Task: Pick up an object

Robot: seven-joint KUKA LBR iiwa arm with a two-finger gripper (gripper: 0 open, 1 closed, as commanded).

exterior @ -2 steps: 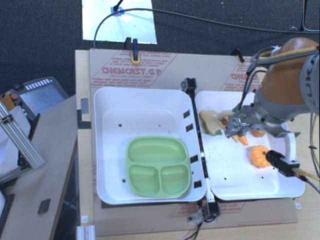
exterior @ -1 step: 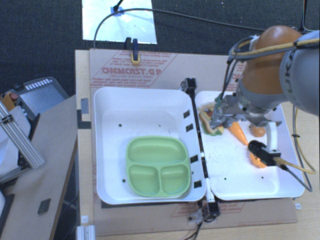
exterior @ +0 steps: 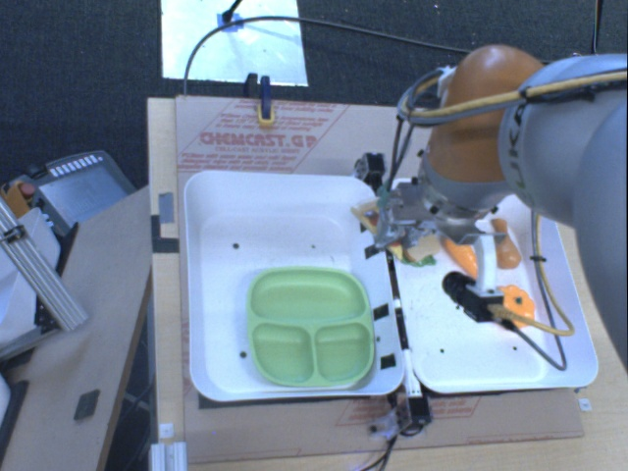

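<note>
Pale item: a small cream-yellow thing with a touch of green. It lies at the far left corner of the right bin, close to the wall shared with the other bin. Its shape is partly hidden.
Orange piece: long and carrot-like, lying just right of the pale item in the far part of the right bin.
Orange-brown piece: long and duller in colour, right of the carrot-like one and near it.
Small orange piece: lies nearer than the other two, toward the right side of the same bin.
Green plate: light green with three compartments, lying flat in the near right part of the left bin.
Gripper: low over the far end of the wall between the bins, directly above or against the pale item; contact cannot be told.
Gripper state: whether it is open or closed cannot be told, and nothing can be seen held in it.
Arm: grey, reaching in from the right, with its orange band above the right bin.
</note>
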